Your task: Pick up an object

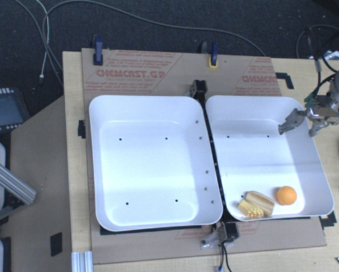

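Camera view puts what I could pick at the near end of the right bin: an orange ball, and just to its left a tan, bread-like roll lying on its side with a small yellow corn-like piece touching it at the bin's front corner. The three are clustered low against the near wall, most likely because the floor curves up there and loose things settle into the corner. The ball sits a little apart from the roll, so I judge it the easiest target; it gives my fingers room on both sides, though it may roll off if I nudge it. My gripper hangs over the far right part of the same bin, well apart from the cluster, with nothing between the fingers. They are spread wide, one grey finger reaching out over the bin floor and the other near the right rim, which suits an approach not yet begun. The arm comes in from the right edge, so I would have to travel toward the near wall and come down before closing. The left bin lies beside the first, their rims touching along the middle, both resting on a cardboard sheet clamped to the bench.
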You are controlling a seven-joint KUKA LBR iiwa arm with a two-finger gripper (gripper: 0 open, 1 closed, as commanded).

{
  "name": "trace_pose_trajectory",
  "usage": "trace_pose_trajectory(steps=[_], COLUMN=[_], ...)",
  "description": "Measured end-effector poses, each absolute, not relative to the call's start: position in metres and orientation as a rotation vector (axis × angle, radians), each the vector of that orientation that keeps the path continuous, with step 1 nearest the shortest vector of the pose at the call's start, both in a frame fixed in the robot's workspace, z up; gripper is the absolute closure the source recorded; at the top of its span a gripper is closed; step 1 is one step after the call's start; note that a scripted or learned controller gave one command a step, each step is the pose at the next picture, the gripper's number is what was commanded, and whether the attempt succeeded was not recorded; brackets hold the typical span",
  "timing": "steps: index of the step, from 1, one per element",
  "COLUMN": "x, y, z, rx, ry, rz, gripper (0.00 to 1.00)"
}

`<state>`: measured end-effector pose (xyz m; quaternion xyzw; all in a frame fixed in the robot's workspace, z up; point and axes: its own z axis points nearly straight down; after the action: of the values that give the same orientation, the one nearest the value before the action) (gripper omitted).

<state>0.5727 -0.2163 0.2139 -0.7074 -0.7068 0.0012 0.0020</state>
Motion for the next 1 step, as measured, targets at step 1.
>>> trace_pose_trajectory(steps=[1], x=[0.5739], y=[-0.2162], z=[0.2165], rx=[-2.222], ry=[-2.222], rz=[-0.001], gripper=[0.00])
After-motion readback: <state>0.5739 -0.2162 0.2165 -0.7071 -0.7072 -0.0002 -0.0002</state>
